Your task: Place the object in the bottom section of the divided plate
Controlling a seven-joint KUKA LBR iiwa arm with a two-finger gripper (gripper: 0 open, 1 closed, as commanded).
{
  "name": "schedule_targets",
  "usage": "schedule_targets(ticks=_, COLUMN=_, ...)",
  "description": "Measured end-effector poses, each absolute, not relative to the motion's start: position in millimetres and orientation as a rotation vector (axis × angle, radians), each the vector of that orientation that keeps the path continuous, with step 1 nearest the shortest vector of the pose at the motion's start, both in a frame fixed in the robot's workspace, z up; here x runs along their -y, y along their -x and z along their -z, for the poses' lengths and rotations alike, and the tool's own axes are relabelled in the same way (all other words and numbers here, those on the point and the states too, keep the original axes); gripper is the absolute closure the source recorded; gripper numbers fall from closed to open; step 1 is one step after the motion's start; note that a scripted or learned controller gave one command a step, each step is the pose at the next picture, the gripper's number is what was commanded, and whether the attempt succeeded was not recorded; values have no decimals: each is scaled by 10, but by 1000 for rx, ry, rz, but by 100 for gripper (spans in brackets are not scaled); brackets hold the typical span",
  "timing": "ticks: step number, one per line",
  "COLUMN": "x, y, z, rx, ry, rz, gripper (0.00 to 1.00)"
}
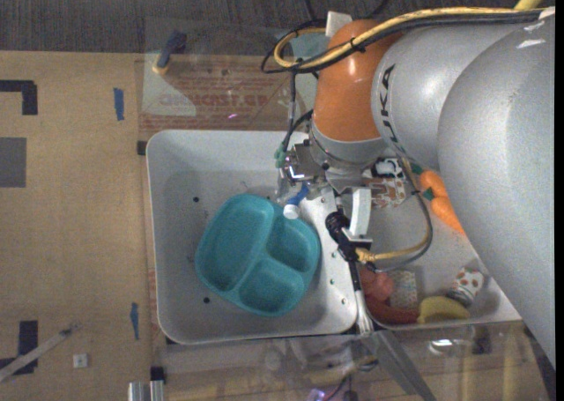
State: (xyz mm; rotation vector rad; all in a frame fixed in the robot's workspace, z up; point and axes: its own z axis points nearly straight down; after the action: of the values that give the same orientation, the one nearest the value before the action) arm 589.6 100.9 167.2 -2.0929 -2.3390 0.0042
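The gripper [295, 189] hung over the teal divided plate [256, 254] — finger state impossible to tell; next, lowering toward its bottom section.

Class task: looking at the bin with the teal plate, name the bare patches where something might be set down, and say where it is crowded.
Left bin: bare floor between its left wall and the divided plate, also along the top wall. Crowded at the plate's upper right, where the gripper hangs. Right bin: toys and the arm over it.
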Motion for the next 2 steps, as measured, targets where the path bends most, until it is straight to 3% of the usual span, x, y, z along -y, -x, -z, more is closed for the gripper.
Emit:
schedule_targets(ticks=1, x=-1728, y=-5594, z=-1838, rx=2524, ry=1866, rz=-4, gripper=100)
schedule_targets(ticks=2, x=-1722, y=-5596, z=-1838, rx=2523, ry=1867, rz=-3, gripper=0)
